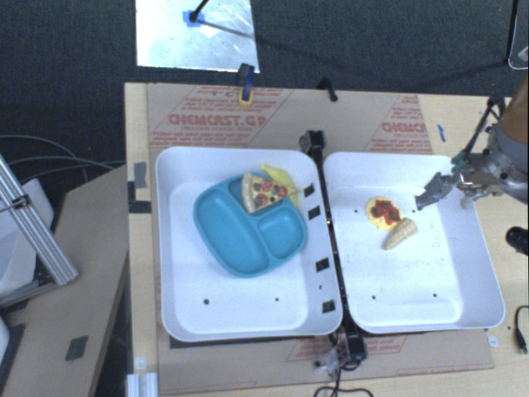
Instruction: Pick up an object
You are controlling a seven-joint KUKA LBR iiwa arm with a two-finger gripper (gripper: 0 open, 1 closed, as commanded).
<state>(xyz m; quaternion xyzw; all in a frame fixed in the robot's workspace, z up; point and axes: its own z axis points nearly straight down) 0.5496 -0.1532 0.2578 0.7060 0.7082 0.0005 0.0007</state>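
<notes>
In the right bin lie a small round red-and-yellow toy food piece and, just below it, a pale beige croissant-shaped piece. My gripper hangs over the right bin's upper right part, a little to the right of these two pieces, with nothing seen between its fingers. In the left bin rests a blue sectioned plate. A toy pizza slice lies on the plate's upper edge, and a yellow piece sits beside it.
A black clip rail runs between the two bins. Cardboard lines the bench behind them. A metal frame stands at the left, and cables cross the dark floor at the back.
</notes>
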